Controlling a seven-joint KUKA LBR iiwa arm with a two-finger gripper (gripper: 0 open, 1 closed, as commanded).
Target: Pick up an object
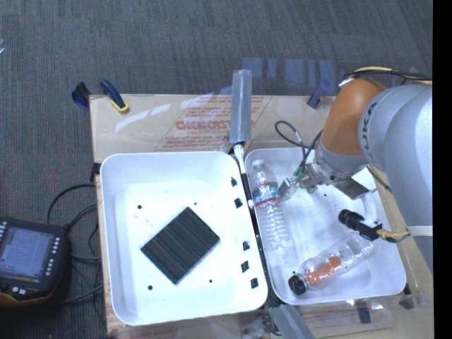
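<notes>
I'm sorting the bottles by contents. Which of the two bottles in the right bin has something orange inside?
The bottle with the black cap, lying near the front edge of the right bin. The other, a clear water bottle with a white cap, lies along the left wall.

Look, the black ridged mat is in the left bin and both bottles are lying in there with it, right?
Not quite. The black ridged mat is in the left bin, but the camera view shows both bottles in the right bin: the clear water bottle along its left wall and the bottle with orange inside near its front.
</notes>
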